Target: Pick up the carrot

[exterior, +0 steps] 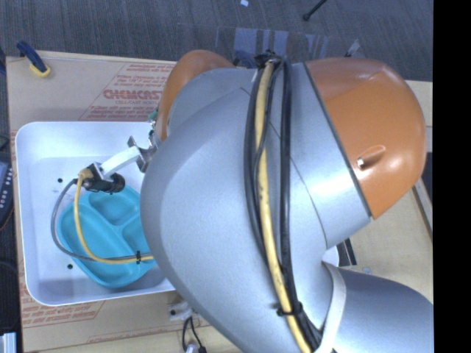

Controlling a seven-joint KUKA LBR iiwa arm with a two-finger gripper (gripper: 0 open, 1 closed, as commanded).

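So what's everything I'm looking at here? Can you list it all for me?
shallow white plastic bin: one, white, left on the bench.
blue divided plastic tray: one, light blue, lying inside the bin, partly under the arm.
brown cardboard sheet: one, tan with red print, under the bin.
blue and yellow clamp: one, at the cardboard's top left corner.
yellow and black cables: a looped bundle over the tray.
robot arm: one, grey with orange sections, covering the middle and right.

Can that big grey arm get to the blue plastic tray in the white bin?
Probably yes: the grey arm leans over the white bin; only a yellow cable crosses the blue plastic tray.
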